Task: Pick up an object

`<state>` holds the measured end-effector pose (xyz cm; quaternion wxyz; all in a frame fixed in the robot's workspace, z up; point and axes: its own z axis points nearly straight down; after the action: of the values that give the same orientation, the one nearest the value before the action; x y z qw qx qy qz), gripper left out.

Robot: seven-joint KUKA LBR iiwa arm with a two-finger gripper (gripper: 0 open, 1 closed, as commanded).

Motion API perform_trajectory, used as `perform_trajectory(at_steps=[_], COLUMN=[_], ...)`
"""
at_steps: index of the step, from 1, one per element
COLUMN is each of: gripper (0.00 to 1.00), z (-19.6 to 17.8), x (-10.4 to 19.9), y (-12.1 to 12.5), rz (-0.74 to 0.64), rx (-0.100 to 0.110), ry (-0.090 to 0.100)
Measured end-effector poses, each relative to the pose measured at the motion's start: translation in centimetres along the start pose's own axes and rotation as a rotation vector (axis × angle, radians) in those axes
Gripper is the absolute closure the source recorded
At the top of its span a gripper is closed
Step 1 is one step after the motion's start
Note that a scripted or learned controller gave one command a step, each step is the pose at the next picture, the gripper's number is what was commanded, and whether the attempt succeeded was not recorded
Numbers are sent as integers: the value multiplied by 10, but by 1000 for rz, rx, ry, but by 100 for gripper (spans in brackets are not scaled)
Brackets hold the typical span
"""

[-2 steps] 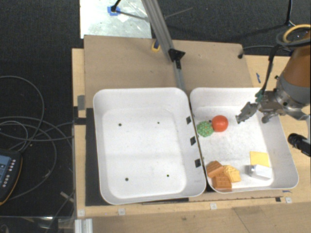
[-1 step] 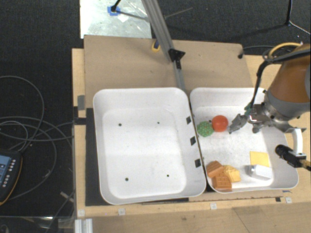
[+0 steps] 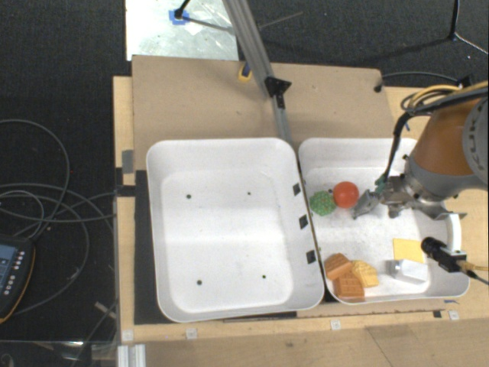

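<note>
I'm over the right-hand shallow white plastic bin [image 3: 382, 153], my grey arm with its orange band [image 3: 443, 147] reaching in from the right edge. My two-finger metal gripper [image 3: 370, 202] hangs low above the bin floor, fingers spread apart with nothing between them. Just to the left of my fingertips sits the round red ball-shaped object [image 3: 346, 194], close but not touching me. Beyond it, further left, the bumpy green round object [image 3: 322, 203] rests against the bin's left wall. Below and to my right lies the flat yellow square piece [image 3: 408, 249], with a small grey block [image 3: 403, 268] just under it. Below and to my left, the orange-brown waffle-like pieces [image 3: 350, 274] crowd the near rim. Far to my left is the other shallow white bin [image 3: 221, 153].
</note>
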<state>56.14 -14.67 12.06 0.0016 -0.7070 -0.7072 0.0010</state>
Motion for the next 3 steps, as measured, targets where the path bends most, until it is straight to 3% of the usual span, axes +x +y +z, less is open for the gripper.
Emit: perform_trajectory(at_steps=[1, 3], gripper=[100, 100], z=[-14, -124], x=[0, -2], y=[2, 15], rz=[0, -5], rx=[-7, -12], ry=[-1, -3])
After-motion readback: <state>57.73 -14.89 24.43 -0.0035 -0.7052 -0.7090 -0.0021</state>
